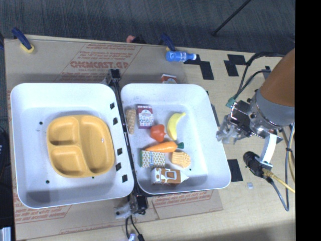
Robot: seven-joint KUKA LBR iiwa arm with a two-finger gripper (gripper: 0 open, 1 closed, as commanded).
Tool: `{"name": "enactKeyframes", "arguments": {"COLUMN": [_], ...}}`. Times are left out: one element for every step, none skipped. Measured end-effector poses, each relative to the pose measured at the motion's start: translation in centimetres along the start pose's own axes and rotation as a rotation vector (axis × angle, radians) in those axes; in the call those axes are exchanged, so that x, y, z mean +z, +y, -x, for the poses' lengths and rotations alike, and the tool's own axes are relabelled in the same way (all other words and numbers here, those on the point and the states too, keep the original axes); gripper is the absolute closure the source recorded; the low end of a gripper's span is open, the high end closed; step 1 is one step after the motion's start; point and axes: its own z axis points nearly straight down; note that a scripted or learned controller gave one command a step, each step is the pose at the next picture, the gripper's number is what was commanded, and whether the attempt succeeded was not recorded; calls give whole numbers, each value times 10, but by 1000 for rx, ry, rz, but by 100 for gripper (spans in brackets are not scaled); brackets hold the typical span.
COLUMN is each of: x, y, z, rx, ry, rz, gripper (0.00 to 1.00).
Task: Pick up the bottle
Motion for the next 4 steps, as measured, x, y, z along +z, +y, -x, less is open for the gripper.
{"name": "enactKeyframes", "arguments": {"x": [-2, 6, 8, 27], "y": [-1, -1, 0, -1], "z": [-2, -1, 1, -2], "rx": [222, -262, -30, -78], "ry": [0, 1, 0, 0], "rz": [0, -4, -1, -5], "gripper": [100, 100, 100, 100]}}
